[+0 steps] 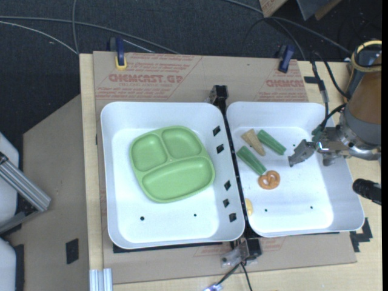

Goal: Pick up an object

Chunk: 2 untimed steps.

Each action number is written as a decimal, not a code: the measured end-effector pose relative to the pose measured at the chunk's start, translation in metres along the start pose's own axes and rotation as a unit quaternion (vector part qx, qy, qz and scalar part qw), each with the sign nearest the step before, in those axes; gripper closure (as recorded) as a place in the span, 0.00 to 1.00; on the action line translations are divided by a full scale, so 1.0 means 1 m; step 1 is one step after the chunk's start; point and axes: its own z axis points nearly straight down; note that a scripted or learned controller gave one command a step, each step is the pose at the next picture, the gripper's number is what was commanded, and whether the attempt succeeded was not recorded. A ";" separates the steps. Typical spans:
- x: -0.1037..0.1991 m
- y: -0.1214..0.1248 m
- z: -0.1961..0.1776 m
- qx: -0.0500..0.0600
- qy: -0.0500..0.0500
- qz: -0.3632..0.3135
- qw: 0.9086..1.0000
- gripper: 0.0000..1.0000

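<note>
The right bin [339, 214] holds several small objects. A tan wedge [251, 140] and a green stick [271, 142] lie near its back left. A second green stick [250, 160] lies just in front of them, and an orange pretzel-shaped ring [269, 179] sits closer to the front. My gripper [301, 153] hangs over the middle of this bin, to the right of the green sticks and up-right of the ring. It is apart from all of them, and nothing shows in its grasp.
The left bin [121, 211] holds a green divided plate [173, 163]. A small yellow piece [248, 208] sits at the right bin's front-left wall. The arm [364, 111] stands over the right bin's right side. Blue clamps [120, 53] [285, 56] grip the board's back edge.
</note>
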 end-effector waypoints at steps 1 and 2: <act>-0.009 -0.002 0.048 0.003 0.000 0.001 1.000 0.00; -0.006 0.007 0.098 0.002 0.001 0.000 1.000 0.00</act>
